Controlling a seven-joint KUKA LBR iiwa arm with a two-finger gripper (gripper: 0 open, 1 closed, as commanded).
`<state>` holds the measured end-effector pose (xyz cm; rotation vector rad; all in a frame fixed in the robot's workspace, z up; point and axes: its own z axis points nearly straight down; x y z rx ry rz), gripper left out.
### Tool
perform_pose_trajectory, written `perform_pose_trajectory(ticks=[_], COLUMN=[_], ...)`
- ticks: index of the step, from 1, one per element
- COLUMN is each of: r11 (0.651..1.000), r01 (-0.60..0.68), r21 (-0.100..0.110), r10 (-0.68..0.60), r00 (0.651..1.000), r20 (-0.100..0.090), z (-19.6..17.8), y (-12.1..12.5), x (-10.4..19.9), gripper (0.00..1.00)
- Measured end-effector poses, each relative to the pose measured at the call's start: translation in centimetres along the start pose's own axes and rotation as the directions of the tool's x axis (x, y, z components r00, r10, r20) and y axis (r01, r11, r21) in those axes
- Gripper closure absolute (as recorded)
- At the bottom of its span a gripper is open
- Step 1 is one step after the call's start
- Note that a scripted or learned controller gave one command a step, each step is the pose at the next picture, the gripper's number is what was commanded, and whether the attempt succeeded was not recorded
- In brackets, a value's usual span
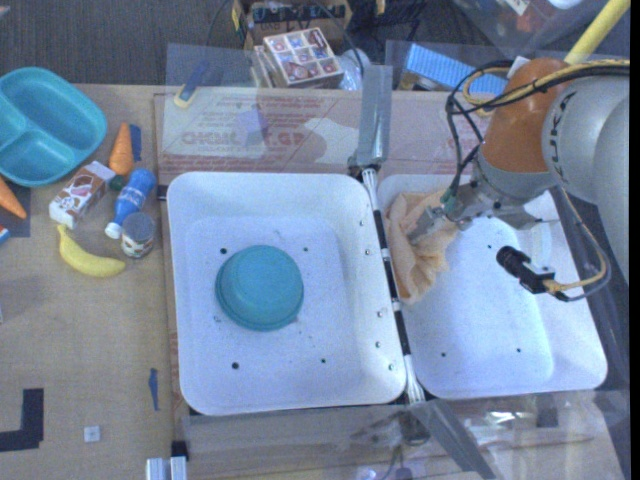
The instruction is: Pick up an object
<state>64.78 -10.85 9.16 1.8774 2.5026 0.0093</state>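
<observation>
Near edge: two white bins side by side. Left bin (200, 368) holds an upside-down teal bowl (260, 286), sitting a bit left of the bin's centre, nothing touching it.

Right bin (520, 368): near half of the floor is bare. A crumpled tan cloth (415, 253) lies bunched against the bin's left wall, at roughly 10 o'clock from the bin centre.

My gripper (432, 223) comes in from 2 o'clock, tip down on the upper part of the tan cloth, touching it. Cannot tell how the tip is set or whether any cloth is actually caught in it, as the end is too small and blends into the folds. A black cable connector (520, 265) hangs below my wrist over the right bin, with a yellow-tipped lead running off to 3 o'clock. Orange band (522, 118) sits above the wrist, at 1 o'clock from the cloth.

Left of the bins on the bench: yellow banana (88, 258), small can (138, 235), blue-white bottle (131, 200), small carton (80, 193), orange carrot (121, 150).

Farther back at 10 o'clock: teal divided tray (45, 123).

Far edge, beyond the bins: patterned box (300, 56), blue ridged block (440, 68) to its right.
</observation>
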Motion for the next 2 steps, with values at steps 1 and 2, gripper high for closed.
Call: perform_pose_trajectory(ticks=[1, 2], r11=[1.000, 0.997], r01=[-0.002, 0.075], r21=[-0.005, 0.009], r10=[0.002, -0.075], r00=[1.000, 0.997], r20=[0.000, -0.006], z=[-1.2, -9.4], y=[0.1, 3.2], x=[-0.1, 3.3], gripper=[1.00, 1.00])
